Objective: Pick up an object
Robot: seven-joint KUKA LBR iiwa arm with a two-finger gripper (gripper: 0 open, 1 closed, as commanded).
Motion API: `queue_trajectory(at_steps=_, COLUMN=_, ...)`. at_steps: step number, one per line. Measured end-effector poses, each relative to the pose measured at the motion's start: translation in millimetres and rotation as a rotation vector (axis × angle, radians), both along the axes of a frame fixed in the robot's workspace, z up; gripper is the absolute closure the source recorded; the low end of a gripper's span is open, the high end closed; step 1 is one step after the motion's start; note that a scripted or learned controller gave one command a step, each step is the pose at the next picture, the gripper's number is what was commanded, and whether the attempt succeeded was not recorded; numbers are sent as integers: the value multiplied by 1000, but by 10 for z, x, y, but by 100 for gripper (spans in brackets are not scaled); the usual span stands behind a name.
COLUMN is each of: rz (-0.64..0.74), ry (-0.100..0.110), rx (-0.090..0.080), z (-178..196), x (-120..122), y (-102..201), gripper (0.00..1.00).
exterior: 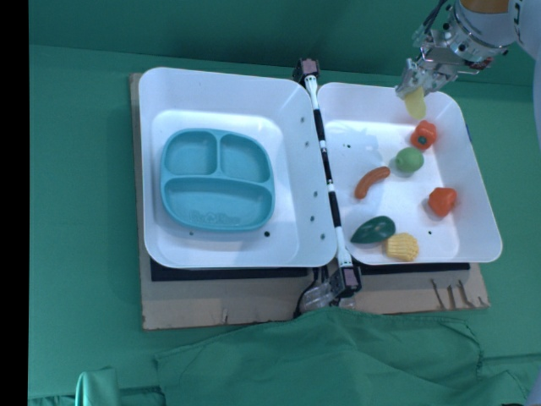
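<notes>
camera view: hand (pixel 415 91) grips a yellow piece (pixel 415 102) above the right bin (pixel 473 218).

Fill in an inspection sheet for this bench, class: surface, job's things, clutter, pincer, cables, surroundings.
Surface: two white bins, left bin and right bin, on cardboard.
Job's things: yellow piece between the pincer's fingers; in the right bin orange pepper, green ball, sausage, red piece, dark green leaf, corn.
Clutter: teal divided plate in left bin.
Pincer: pincer above right bin's far edge.
Cables: nothing seen.
Surroundings: green cloth.
</notes>
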State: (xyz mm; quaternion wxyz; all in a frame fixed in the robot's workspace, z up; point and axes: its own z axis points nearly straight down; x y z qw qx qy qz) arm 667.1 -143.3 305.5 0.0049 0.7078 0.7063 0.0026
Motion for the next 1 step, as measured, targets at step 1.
queue_trajectory(at_steps=1, rz=0, ry=-2, rx=0, z=672, x=32, y=28, gripper=100)
